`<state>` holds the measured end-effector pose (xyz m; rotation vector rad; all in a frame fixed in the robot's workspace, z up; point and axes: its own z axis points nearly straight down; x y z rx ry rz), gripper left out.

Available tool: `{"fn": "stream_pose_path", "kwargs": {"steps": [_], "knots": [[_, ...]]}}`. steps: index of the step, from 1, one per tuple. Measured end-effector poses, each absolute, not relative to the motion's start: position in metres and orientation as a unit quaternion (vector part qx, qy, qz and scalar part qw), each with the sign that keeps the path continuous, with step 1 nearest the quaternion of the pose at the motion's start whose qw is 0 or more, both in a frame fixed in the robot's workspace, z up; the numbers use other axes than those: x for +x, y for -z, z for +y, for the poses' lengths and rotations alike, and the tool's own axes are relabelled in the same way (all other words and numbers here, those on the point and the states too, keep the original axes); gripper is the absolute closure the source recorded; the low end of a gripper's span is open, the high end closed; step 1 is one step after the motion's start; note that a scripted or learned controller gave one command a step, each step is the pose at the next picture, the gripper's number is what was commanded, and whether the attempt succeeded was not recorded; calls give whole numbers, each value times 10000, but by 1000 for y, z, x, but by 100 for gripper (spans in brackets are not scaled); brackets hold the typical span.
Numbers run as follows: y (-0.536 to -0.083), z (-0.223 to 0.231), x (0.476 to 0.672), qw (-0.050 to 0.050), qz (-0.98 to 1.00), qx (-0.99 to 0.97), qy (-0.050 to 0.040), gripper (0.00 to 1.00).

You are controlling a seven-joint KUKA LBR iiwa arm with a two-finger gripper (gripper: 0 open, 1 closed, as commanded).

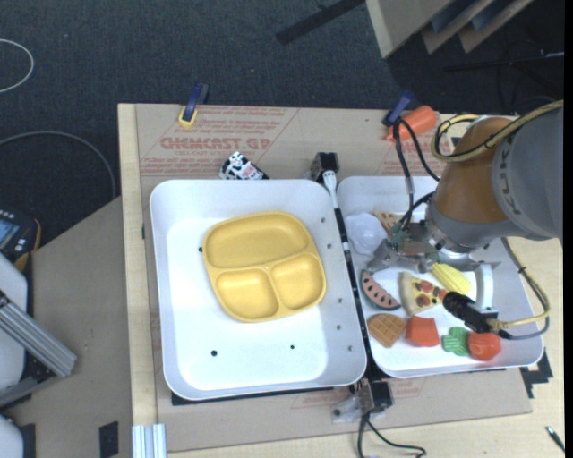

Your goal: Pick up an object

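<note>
Even overhead light falls bright on the two white bins (179, 295), the left one nearly washed out, with soft glare on the yellow tray (264, 266). Shadows stay short and faint. The dark floor (98, 54) toward twelve o'clock sits dim. Everything looks slightly soft and grainy.

Grey arm (537, 174), orange band (470, 188) — black and yellow cables

High fixed camera, slanted down, both bins (170, 268)

A dark carpet floor (107, 54) lies around the brown bench (269, 134), with pale furniture (448, 22) at one o'clock
</note>
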<state>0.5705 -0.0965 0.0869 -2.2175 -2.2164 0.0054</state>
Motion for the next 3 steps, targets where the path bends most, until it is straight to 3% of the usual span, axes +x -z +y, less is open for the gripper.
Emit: {"fn": "stream_pose_path", "kwargs": {"steps": [1,3], "knots": [[-101,-97,572,-1,-7066,-7076,2,100],[-197,-108,587,-29,-7074,-7068,16,100]]}}
